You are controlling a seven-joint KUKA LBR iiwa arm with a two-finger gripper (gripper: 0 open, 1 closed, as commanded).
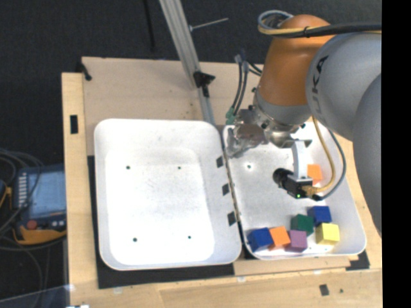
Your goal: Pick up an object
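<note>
Along the near edge of the right bin (260, 194) sit a blue block (260, 238), orange block (280, 236), purple block (298, 239), green block (302, 223) and yellow block (328, 233). These are well apart from the gripper (235, 144), which is at the bin's far left corner. I cannot tell how wide the gripper is open. The arm (289, 63) bends steeply down over it.

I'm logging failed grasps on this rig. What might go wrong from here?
1. The gripper hangs by the right bin's left wall, well apart from any cube; descending here, it may hit the rim or grab nothing.
2. The blue cube, orange cube and purple cube crowd together along the near wall, so neighbours could block a clean grasp.
</note>
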